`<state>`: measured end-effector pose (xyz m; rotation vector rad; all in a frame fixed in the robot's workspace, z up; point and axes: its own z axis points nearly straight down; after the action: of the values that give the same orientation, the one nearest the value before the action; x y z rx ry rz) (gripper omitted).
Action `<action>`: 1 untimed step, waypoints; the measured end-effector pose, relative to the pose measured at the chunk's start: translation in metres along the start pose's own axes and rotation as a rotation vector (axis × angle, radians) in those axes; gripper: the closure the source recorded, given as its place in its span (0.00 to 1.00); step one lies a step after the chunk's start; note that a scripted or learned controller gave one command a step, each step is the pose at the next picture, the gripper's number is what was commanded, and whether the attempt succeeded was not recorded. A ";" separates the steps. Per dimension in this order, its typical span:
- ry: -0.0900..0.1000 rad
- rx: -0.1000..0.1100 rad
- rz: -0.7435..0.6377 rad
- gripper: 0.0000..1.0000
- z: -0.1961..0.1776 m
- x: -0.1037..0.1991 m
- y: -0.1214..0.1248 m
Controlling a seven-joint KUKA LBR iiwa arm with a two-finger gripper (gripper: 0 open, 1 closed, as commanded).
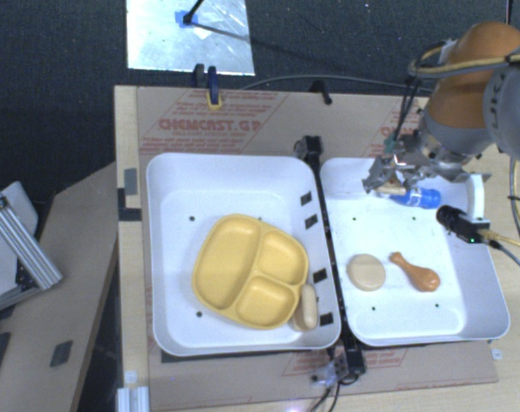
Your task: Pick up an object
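Holding yellow tray [251, 270] – left bin [170, 230]; drumstick [414, 271] – right bin [483, 316].

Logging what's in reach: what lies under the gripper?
Under the gripper, in the right bin, a blue object pokes out, with a tan piece at its left end. The rest is covered by the gripper.

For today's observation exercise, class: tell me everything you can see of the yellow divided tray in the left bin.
The yellow divided tray looks like smooth moulded plastic, squarish with rounded corners, split by raised ridges into three compartments. It lies flat and right side up, turned at a slant, on the floor of the left bin, towards its near right corner. A pale tan oblong piece rests against its near right edge. Its compartments hold nothing.
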<state>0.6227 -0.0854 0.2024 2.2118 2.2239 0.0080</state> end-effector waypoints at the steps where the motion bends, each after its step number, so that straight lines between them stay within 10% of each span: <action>1: 0.000 0.001 0.000 1.00 -0.044 0.000 0.000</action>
<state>0.6221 -0.0857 0.2464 2.2125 2.2237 0.0067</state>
